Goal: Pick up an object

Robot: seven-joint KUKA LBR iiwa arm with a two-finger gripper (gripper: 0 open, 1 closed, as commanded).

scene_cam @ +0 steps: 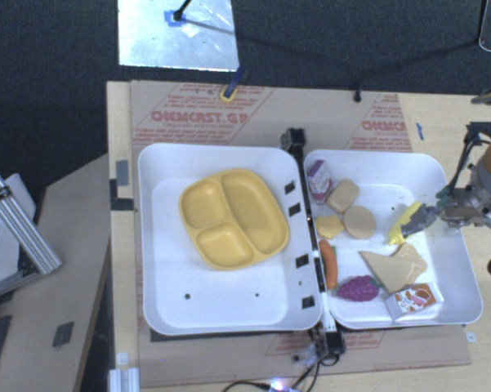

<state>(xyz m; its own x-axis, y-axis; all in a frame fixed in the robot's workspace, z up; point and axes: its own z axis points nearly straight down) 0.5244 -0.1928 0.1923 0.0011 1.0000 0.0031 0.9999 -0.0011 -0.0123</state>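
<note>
Two white bins sit side by side on the tabletop (122, 243). The left bin (159, 300) holds a yellow three-part tray (233, 217), tilted a bit. The right bin (453, 280) holds the toy food: a red-white packet (319, 180) at the top left, two tan round pieces (342, 195) (360, 222) just below it, a small yellow chunk (329, 227) beside them, a carrot (329, 265) along the divider, purple grapes (358, 288) near the front, a tan wedge (395, 265) right of the grapes, and an orange-white carton (412, 300) at the front right. The arm reaches in from the right, over the right bin's far side. The end effector (419, 219) sits low in the bin with a yellow piece (404, 223) right at its tip; the piece touches or lies between the fingers, but whether the end effector is open or closed, or actually gripping it, cannot be told from this angle. The yellow piece lies just right of the lower tan round and just above the wedge. The other items are apart from the end effector, to its left and front.
</note>
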